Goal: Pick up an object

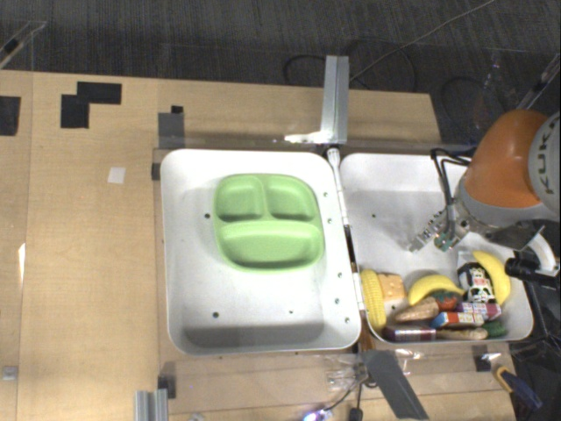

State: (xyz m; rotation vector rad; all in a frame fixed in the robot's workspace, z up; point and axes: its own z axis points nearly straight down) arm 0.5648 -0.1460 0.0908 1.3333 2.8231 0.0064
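The grey arm with its orange band [507,160] reached in from the right edge of the desk [79,261], over the right of two shallow white plastic bins [386,182]. Its small metal pincer [431,235] hung low above the bare floor of that bin, near the middle, pointing toward the left; whether it was open or closed could not be told, and nothing could be seen in it.

The objects lay heaped along the near edge of the right bin. A yellow corn cob [374,294] sat in the near left corner, a yellow banana [434,285] just right of it, and a second curved yellow banana [497,273] toward the near right corner. Between and below them lay small mixed items, among them a white-and-black boxy piece [478,282] and a red stick-like piece [412,332], too crowded to tell apart well.

The left white bin [188,323] held a light green plastic divided tray [266,220], lying flat toward its far edge.
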